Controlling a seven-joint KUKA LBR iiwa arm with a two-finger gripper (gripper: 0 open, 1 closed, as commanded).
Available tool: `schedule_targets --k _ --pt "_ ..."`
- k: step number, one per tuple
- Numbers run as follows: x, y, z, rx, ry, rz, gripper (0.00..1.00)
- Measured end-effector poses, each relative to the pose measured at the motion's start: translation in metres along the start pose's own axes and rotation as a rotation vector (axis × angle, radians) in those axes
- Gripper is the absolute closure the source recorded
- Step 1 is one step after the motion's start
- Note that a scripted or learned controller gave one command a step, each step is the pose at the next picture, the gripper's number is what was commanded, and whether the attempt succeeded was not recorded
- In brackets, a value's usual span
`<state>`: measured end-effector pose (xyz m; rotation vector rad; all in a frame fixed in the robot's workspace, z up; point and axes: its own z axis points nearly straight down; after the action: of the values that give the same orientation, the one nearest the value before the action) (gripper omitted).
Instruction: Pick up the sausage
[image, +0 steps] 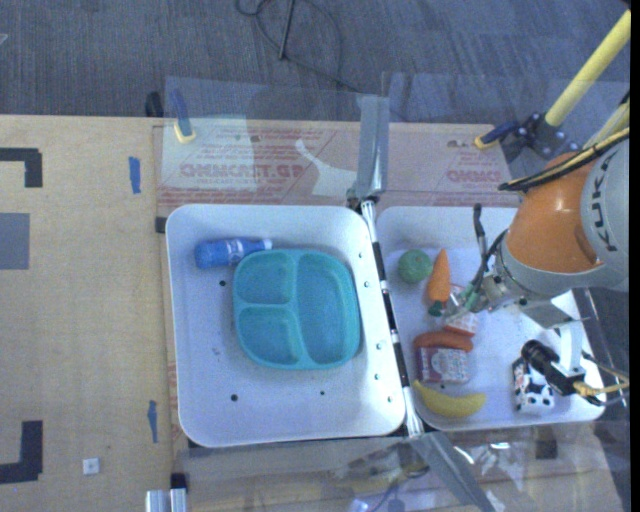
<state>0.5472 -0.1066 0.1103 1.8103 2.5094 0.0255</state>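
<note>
Red-brown sausage (444, 340) lies just below the gripper (466, 314) and a touch to its left as the camera sees it, in the right bin (495, 375). We judge the arm (545, 240) hangs here because this is the target: the tool end sits over the sausage's right end, a likely spot for a descent. We cannot tell whether the gripper is spread or closed (its tip blurs into the clutter), and we see nothing held in it.

Neighbours crowd the pick. The carrot (438, 278) lies just up and left of the gripper, with the green ball (414, 266) left of that. A packet (443, 366) touches the sausage on the side away from the gripper. A banana (450, 402) lies beyond the packet, near the bin's wall. We read this as a loose scatter with no order to it. Sausage, packet and banana sit in a tight row, which leaves little room low down, so a drop from above looks cleanest.

The left bin (200, 400), well away from the gripper, holds a plate (297, 307) and a bottle (230, 250). Neither matters to the pick.

The sausage itself is short and stubby with rounded ends and a smooth skin, lying flat and roughly crosswise. Its colour is close to the packet's red top, so its lower edge is hard to separate.
</note>
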Motion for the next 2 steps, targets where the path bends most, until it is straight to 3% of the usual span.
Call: schedule_targets --k 1,2 --pt "0.0208 0.0278 -0.0746 0.037 0.028 -0.065 1.00" --pt "0.0209 0.0278 -0.0745 0.037 0.028 -0.065 0.00"
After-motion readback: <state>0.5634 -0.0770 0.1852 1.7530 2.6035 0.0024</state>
